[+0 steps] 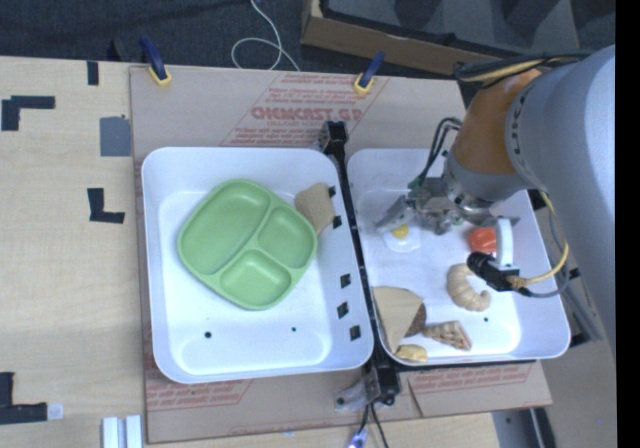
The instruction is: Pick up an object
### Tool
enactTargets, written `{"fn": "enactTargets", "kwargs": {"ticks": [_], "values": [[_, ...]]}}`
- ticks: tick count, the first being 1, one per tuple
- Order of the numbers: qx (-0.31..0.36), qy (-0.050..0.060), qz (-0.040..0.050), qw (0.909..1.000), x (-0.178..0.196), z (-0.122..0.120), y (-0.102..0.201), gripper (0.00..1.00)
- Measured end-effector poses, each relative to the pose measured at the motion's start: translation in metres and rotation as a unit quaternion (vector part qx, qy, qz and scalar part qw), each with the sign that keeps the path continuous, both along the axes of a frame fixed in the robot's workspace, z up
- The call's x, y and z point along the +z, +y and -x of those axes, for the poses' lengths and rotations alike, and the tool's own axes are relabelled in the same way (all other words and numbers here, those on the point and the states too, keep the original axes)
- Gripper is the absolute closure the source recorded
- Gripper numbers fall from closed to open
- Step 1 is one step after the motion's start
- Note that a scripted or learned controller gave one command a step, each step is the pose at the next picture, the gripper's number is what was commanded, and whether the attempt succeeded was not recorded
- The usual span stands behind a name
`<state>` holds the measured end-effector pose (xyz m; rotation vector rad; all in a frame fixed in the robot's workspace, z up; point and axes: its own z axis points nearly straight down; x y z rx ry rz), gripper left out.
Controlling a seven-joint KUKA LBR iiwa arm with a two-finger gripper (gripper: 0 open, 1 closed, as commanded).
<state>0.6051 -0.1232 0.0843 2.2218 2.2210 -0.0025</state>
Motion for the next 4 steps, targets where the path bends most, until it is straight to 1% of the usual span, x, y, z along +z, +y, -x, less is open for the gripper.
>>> {"fn": "enactTargets", "kwargs": {"ticks": [1, 2, 3, 4], "values": [[0.001, 0.000, -0.0002, 1.0000, -0.001, -0.012, 0.021, 0.00], [0.001, -0.001, 0.0001, 1.0000, 0.000, 0.012, 0.018, 0.00], [0.002, 0.002, 0.0014, 1.0000, -0.001, -0.057, 0.026, 0.00], [-0.001, 0.000, 0.0002, 1.0000, 0.000, -0.003, -0.012, 0.00]]}}
